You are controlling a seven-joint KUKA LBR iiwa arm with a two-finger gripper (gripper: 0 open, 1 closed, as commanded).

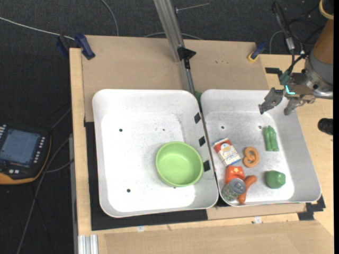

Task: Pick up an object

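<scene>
Nearest to you, in the right white plastic bin (304,157), you see a small round tin (233,189) with an orange carrot-like toy (246,187) at the front wall, and beside them a round green toy (275,179). A little farther lie a small orange and white carton (227,152), an orange ring-shaped toy (251,156) and a long green vegetable toy (270,138). In the left white plastic bin (114,136) a light green round bowl (179,164) stands near the front right corner. Farthest, the pincer (277,105) hangs over the back right part of the right bin, its two fingers spread wide, holding nothing, apart from all objects on the desk (143,60).
</scene>
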